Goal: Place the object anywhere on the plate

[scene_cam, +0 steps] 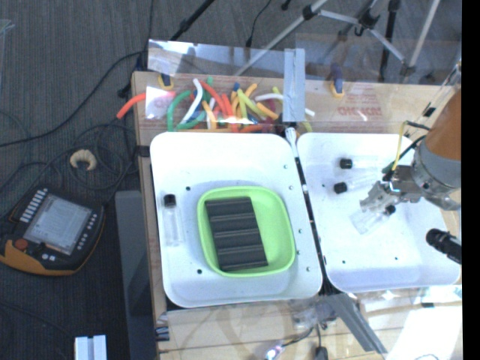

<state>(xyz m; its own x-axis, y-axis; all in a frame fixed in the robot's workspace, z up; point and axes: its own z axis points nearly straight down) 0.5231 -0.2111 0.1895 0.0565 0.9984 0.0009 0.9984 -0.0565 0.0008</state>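
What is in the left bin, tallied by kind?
Green plate: 1
Dark ridged block, lying on the plate: 1
Clear vial with black cap, beside the plate: 1
Total: 3

At nine o'clock, the glossy green plastic plate (281,223) is holding a matt, dark ribbed block (236,232) inside a smooth white bin (225,156).

A robotics lab; 2 shallow white plastic bins (225,156) on a wooden bench; grey metal tripod legs (352,10) far right; orange-edged handheld control pendant (52,227) on dark carpet, left.
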